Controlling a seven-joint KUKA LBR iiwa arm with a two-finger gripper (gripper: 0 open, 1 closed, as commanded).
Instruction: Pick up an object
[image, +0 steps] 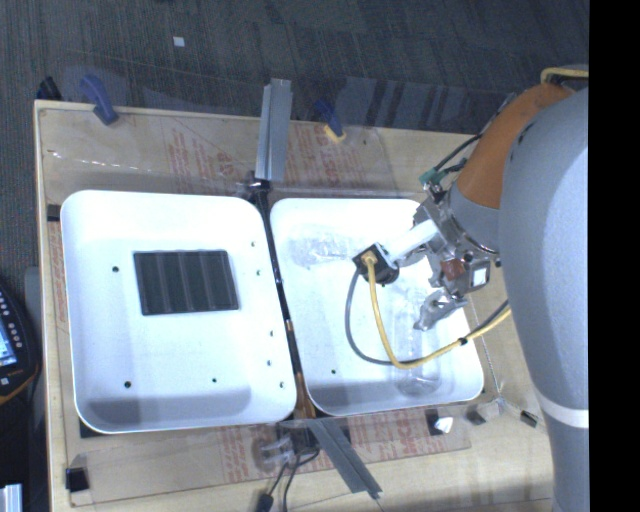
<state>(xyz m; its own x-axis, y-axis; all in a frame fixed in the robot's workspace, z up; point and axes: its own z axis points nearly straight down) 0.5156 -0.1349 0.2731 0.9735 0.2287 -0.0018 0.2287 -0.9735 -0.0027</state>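
Wooden bench (400, 150) bears left bin (90, 300), right bin (330, 380).

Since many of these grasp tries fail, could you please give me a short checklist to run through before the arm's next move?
1. End effector is over the right bin: ok.
2. Graspable target identified: cannot tell; only faint clear plastic items show against the white floor.
3. Object between the fingers: cannot tell.
4. Yellow cable and black cable loop over the right bin's floor, possibly over targets: not ok.
5. Left bin holds a dark ribbed rectangle, away from the arm: ok.
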